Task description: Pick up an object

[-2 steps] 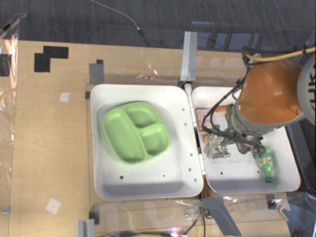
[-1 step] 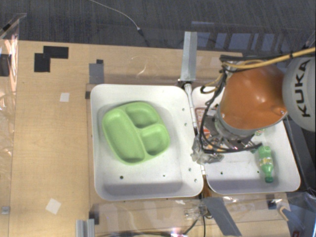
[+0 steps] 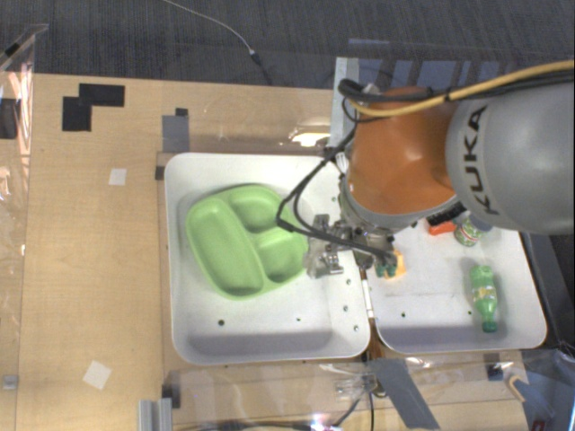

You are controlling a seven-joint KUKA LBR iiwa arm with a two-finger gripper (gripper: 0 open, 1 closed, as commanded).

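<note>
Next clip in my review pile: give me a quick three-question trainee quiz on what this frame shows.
1. True or false: the green divided tray lies in the left bin.
2. Which bin holds the green bottle? A) left B) right
3. Fill in: the gripper sits near the tray's ____ edge in this view.

Key: 1 true. 2 B. 3 right, close to the wall shared by the two bins. Small orange items also lie in the right bin, partly hidden under the arm.
</note>
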